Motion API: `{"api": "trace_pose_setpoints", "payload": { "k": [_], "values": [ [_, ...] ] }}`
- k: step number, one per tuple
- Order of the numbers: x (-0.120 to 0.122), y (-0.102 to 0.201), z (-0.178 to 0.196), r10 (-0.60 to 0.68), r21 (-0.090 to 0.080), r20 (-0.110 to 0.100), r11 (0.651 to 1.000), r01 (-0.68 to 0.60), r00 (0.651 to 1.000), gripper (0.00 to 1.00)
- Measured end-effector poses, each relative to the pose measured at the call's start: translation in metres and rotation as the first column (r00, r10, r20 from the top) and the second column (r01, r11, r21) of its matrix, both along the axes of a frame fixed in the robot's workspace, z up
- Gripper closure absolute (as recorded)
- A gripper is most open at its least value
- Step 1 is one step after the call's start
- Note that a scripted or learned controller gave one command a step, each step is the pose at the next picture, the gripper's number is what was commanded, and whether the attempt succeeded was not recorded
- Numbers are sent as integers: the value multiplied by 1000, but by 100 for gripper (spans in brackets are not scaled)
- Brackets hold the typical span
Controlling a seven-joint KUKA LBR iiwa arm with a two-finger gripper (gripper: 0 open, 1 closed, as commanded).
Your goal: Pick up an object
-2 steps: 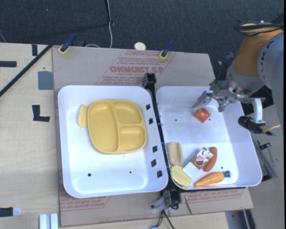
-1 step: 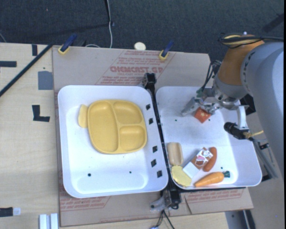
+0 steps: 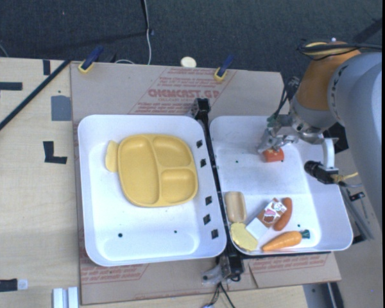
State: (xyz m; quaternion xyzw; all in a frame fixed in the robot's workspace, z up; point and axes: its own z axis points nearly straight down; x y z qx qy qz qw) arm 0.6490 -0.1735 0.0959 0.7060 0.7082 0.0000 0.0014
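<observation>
My gripper (image 3: 274, 143) is low in the right bin (image 3: 244, 140), near its far side. A small red object (image 3: 273, 154) lies right at the gripper's tip, partly covered by it. Whether the object is gripped is hidden from this angle. In the near part of the same bin are a tan bread roll (image 3: 235, 205), a pale yellow slice (image 3: 244, 237), an orange carrot (image 3: 283, 240), a reddish sausage (image 3: 285, 214) and a small red-and-white packet (image 3: 270, 212).
The left bin (image 3: 96, 191) holds a yellow divided plate (image 3: 158, 169) with a small yellow piece (image 3: 110, 155) beside its left edge. A black divider (image 3: 208, 172) runs between the bins. The grey arm with its orange band (image 3: 317, 85) fills the upper right.
</observation>
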Motion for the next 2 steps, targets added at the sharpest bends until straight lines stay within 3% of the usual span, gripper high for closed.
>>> {"api": "trace_pose_setpoints", "payload": {
  "k": [1,2],
  "values": [
    [-69,48,49,-1,3,-4,1000,1,1000,100],
    [-60,123,91,7,5,1,1000,-7,1000,100]
  ]
}}
